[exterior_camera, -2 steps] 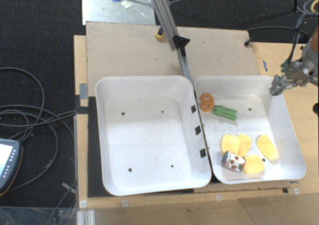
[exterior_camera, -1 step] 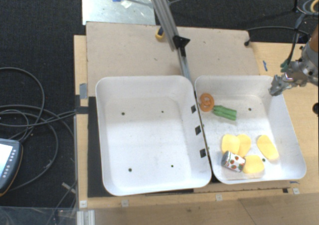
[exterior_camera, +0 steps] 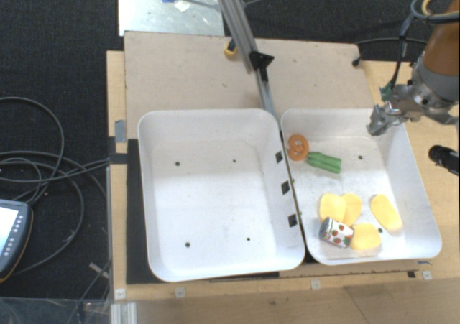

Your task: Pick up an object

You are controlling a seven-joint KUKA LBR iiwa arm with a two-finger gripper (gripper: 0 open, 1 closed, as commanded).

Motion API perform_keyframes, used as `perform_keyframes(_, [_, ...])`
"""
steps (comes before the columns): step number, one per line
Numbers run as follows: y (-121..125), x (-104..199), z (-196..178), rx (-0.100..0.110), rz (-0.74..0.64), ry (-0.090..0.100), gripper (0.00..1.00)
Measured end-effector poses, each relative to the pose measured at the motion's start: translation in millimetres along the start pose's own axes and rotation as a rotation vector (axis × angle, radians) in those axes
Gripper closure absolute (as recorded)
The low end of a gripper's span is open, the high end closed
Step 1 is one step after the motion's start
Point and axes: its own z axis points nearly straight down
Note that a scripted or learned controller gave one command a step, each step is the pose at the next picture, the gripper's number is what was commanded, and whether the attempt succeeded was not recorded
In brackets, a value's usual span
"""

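The grey metal gripper (exterior_camera: 379, 121) hangs over the far edge of the right white bin (exterior_camera: 420, 193). I cannot tell its state. The long green toy (exterior_camera: 324, 162) lies well apart, touching a round orange piece (exterior_camera: 298, 146); a grab might catch both or slip.

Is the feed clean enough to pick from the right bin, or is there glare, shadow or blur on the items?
Camera view: even light, the right bin bright but not blown out; soft shadows under the yellow pieces and green object; the gripper looks slightly soft at the bin's far corner; the small patterned block is too small to read.
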Motion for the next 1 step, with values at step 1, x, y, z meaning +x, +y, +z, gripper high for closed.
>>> perform_keyframes(1, [4.1,57.1,-6.0,0.000,-0.001,0.001,1.00])
